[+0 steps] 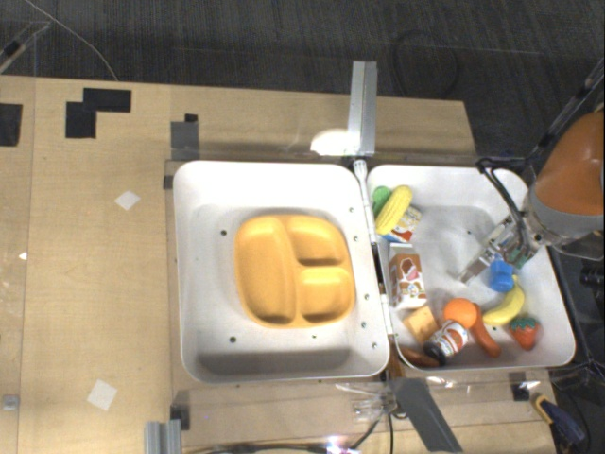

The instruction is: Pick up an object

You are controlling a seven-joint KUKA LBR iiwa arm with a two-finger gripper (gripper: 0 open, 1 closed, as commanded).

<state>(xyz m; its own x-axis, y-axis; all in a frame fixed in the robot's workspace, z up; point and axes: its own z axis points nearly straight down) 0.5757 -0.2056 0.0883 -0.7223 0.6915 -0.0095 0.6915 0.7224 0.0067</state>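
My gripper (484, 265) hangs low in the right bin (444, 201), over its right middle part. A small blue toy (501, 275) lies right beside it, touching or nearly so. Around them sit a banana (508, 305), a strawberry (526, 331), an orange (461, 312), a carrot (486, 340) and a small bottle (451, 340). Further left are a brown and white carton (407, 279), a cracker-like piece (420, 323), a corn cob (393, 208) and a green toy (380, 198).
The left bin (203, 253) holds a yellow divided tray (291, 268). The grey arm with its orange band (572, 173) comes in from the right over the right bin's rim. A metal post (363, 107) stands behind the bins.
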